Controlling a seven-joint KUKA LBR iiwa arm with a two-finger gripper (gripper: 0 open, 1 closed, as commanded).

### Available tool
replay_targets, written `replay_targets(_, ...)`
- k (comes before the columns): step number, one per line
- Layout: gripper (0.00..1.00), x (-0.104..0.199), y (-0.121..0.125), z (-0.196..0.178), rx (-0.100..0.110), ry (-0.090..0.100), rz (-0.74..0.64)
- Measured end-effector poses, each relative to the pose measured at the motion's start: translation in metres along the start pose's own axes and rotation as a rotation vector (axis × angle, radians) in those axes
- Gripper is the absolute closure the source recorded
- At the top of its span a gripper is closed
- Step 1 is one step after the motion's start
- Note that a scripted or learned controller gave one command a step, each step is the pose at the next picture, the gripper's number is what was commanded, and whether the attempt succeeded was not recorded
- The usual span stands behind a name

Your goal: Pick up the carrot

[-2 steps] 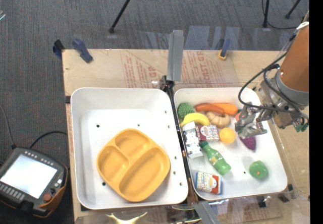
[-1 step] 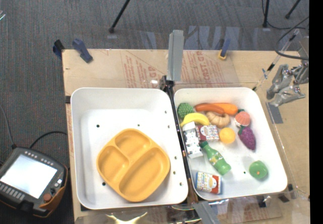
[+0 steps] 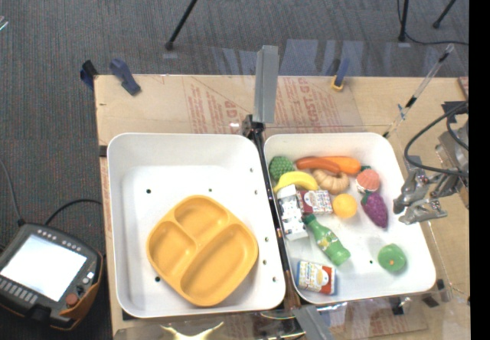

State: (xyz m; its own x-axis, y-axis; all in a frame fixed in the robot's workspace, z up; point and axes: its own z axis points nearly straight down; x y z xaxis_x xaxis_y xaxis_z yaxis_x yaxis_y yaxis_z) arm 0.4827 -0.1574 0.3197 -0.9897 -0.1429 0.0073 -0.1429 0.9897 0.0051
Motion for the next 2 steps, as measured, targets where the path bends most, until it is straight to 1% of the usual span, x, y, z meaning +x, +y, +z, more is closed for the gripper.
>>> replay_targets(1,0.0,-0.001,0.0,-0.003,0.003,-0.007,-0.001)
replay_targets(2,0.0,-0.034,-0.008,0.171,0.0,0.001,0.313)
